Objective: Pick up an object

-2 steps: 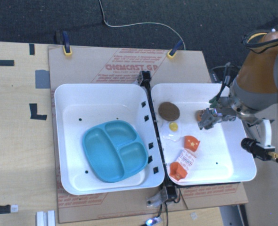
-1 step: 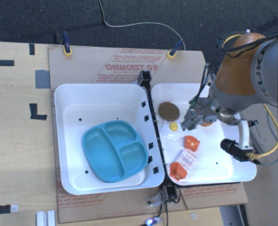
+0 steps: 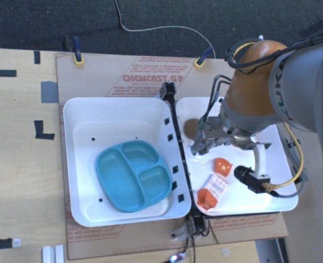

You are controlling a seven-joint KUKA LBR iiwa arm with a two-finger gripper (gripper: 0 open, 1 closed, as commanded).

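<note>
The claw (image 3: 201,146) sits low in the right bin (image 3: 279,201), right of centre in the frame and close to the divider, but its tips are too dark and blurred to tell their state or whether anything is between them. Just below and right of it lie an orange block (image 3: 222,166) and, nearer the bottom edge, an orange-and-white packet (image 3: 211,190); the left bin (image 3: 74,125) holds a blue tray (image 3: 133,174). The packet looks light, soft and slippery, best pinched across its narrow middle, while the block seems stiff and easier to grip by its sides.
</note>
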